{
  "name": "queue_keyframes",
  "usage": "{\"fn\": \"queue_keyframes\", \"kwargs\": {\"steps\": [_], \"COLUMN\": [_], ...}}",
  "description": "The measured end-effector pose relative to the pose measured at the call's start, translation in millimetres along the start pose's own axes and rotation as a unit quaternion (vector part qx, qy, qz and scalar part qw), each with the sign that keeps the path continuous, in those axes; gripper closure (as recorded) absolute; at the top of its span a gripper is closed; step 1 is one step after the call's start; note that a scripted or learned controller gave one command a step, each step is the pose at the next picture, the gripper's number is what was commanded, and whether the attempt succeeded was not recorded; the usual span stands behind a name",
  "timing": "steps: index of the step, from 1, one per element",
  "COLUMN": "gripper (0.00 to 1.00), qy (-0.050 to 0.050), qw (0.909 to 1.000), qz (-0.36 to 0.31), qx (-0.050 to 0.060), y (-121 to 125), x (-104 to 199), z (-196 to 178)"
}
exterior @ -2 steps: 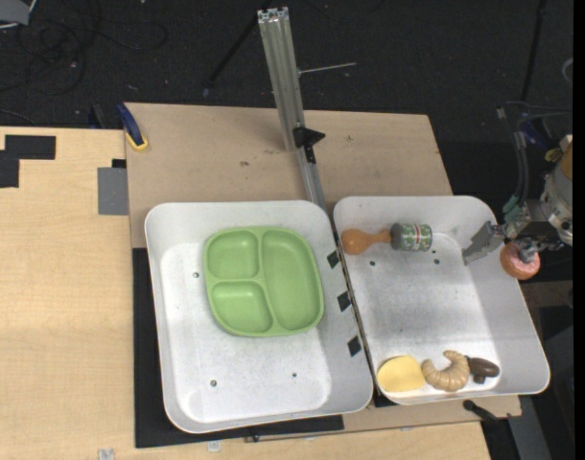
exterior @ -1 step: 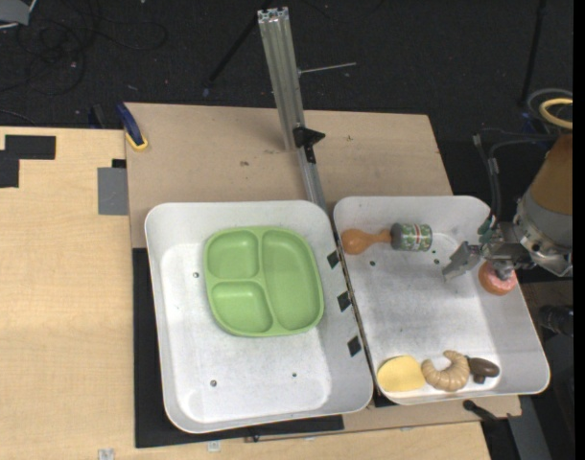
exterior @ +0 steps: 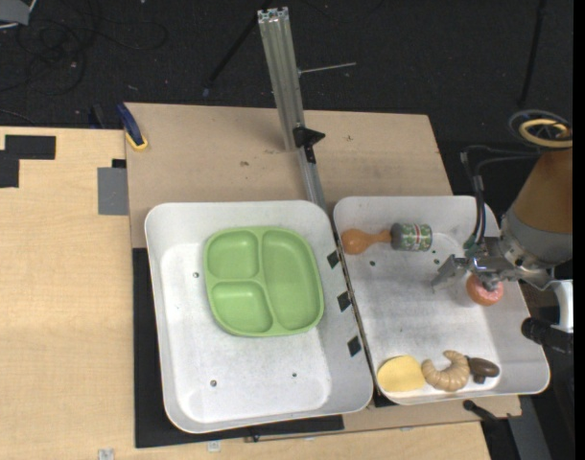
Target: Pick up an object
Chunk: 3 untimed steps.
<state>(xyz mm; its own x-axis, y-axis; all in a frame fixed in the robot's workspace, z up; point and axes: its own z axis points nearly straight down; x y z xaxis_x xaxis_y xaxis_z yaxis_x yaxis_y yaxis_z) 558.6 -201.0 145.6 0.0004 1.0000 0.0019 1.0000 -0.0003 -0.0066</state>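
My gripper [exterior: 473,274] hangs low over the right side of the right bin [exterior: 408,343], reaching in from the right under the orange band. One grey finger [exterior: 448,267] splays out to the left, so the gripper looks open with nothing between its fingers. A pinkish-red round object [exterior: 486,292] lies right beneath the wrist, partly covered by it. A small green-banded jar [exterior: 412,236] lies on its side at the bin's far end, next to an orange pear-shaped piece [exterior: 358,241].
At the right bin's near edge lie a yellow piece [exterior: 400,375], a tan curled piece [exterior: 447,371] and a dark brown piece [exterior: 483,367]. The left bin [exterior: 235,381] holds a green divided plate [exterior: 264,281]. A metal post [exterior: 285,84] rises behind the bins.
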Motion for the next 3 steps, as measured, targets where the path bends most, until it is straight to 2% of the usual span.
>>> {"fn": "queue_keyframes", "kwargs": {"steps": [1, 2, 3], "gripper": [0.00, 1.00, 1.00], "qy": [0.003, -0.004, -0.001], "qw": [1.0000, 1.0000, 1.0000], "qz": [-0.002, 0.000, -0.001], "qx": [-0.002, -0.006, -0.005], "y": [2, 3, 3], "x": [4, -2, 3], "z": [50, 37, -26]}}
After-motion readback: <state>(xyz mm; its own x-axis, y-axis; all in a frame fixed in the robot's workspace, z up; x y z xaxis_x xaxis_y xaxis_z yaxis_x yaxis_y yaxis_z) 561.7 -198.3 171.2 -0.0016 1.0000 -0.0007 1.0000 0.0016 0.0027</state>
